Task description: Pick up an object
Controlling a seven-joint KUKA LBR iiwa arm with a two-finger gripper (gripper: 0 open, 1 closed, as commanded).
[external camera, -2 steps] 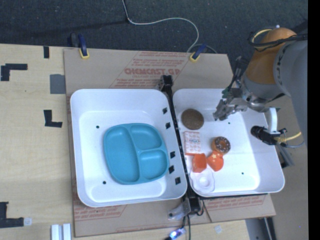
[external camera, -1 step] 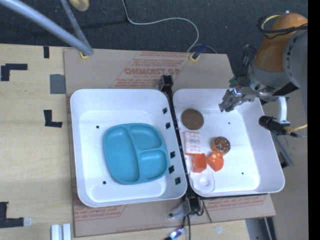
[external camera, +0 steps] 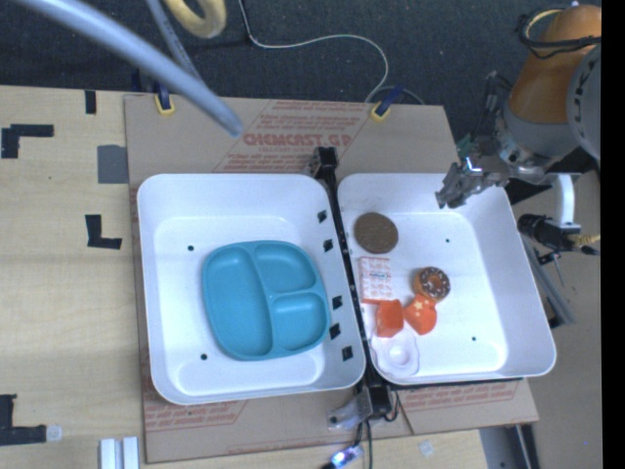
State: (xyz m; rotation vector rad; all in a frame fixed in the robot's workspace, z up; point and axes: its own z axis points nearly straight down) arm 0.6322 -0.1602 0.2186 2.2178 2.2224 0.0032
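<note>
Bins sit side by side on the desk [external camera: 59,262], on a sheet of brown cardboard [external camera: 283,140] with red writing. The left bin [external camera: 161,213] holds a blue plate [external camera: 264,298] with three sections, lying flat near the middle. The right bin [external camera: 488,291] holds a few small things, all close to its left wall. At the top of this group is a round brown cookie [external camera: 375,232]. Just below it lies a small white packet [external camera: 374,281] with red print. To the right of the packet is a little donut [external camera: 431,283] with dark icing and sprinkles. Under the donut are two orange-red pieces [external camera: 405,317], touching each other. Below them, near the front corner, is a small white cup [external camera: 398,354], which is hard to see against the white bin. The arm [external camera: 557,76] comes in from the right, grey with an orange band. Its end effector [external camera: 457,190] hangs over the back edge of the right bin, up above the things and well apart from them. Nothing is between its fingers. It is small and dark here, so I cannot tell if it is spread or pressed together. A thin white cable [external camera: 322,42] curls across the dark floor behind the desk.
</note>
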